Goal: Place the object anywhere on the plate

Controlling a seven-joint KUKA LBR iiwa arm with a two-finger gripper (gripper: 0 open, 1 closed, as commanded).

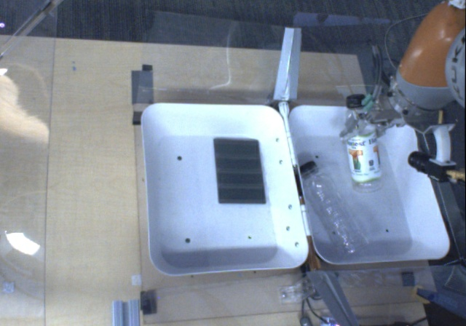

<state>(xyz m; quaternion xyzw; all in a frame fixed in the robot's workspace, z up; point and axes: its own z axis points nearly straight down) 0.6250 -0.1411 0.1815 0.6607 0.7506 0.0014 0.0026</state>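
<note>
A dark rectangular plate lies flat in the middle of the left bin. In the right bin a small clear bottle with a white, green and orange label stands roughly upright near the far side. My gripper is directly over the bottle's top, at or touching its neck. The arm's grey and orange wrist comes in from the upper right.
A clear, crumpled plastic bottle with a black cap lies along the right bin's left side, close to the divider between the bins. A metal bar stands behind the bins.
</note>
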